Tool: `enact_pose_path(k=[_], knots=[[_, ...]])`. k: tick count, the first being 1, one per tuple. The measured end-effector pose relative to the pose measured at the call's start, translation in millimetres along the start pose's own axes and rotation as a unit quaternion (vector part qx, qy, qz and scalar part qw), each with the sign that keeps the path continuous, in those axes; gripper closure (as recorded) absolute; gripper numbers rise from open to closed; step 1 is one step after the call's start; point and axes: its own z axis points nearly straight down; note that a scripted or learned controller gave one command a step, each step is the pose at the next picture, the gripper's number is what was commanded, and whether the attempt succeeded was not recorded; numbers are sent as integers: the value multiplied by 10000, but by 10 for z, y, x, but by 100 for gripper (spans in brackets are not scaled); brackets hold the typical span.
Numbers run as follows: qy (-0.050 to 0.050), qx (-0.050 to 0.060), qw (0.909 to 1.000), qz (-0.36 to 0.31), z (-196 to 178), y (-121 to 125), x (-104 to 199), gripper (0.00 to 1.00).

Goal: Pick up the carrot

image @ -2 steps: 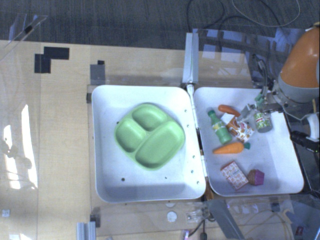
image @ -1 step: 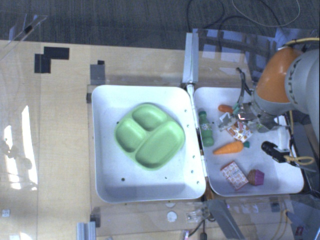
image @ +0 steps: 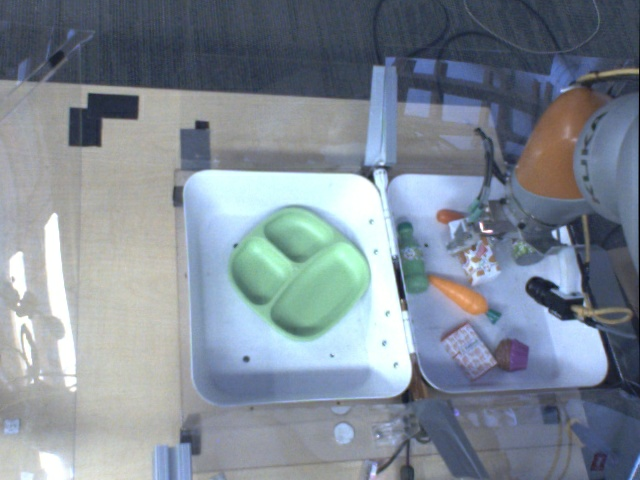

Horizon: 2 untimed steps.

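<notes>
Carrot lies aslant in the right bin, between the green bottle and the small checked box, with the claw above it near a crumpled packet; its grip cannot be told. Light, stiff and smooth by the look, the toy should take a pinch across its thick orange middle, clear of the green stub.

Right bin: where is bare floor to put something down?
In the right bin, free floor lies near the front right corner, right of the purple block. The middle is crowded: carrot, green bottle, small cartons under the pincer.
</notes>
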Motion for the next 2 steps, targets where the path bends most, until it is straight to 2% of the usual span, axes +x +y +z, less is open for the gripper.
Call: enact_pose_path(k=[1, 2], knots=[[-5, 15, 9980, -632, 98, 119, -47, 100], [26, 12, 9850, -1724, 97, -27, -485, 100]])
